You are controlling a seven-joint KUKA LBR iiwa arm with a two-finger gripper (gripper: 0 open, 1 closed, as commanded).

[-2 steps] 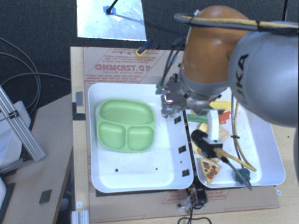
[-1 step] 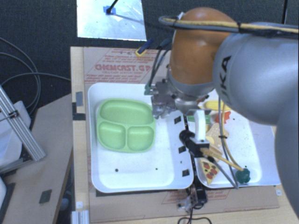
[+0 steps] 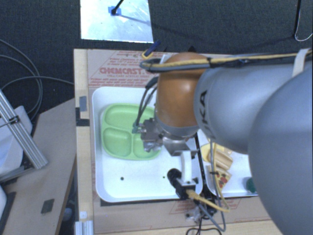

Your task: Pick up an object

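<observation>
Glossy green plastic tray [image 3: 120,130]

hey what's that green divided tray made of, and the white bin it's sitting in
The green tray looks like moulded plastic: one even lime colour, rounded compartment ridges, a soft sheen. The white bin also looks like plastic, smooth and semi-matte with rounded corners and a raised lip, though thin coated metal can't be ruled out from this view.
</observation>
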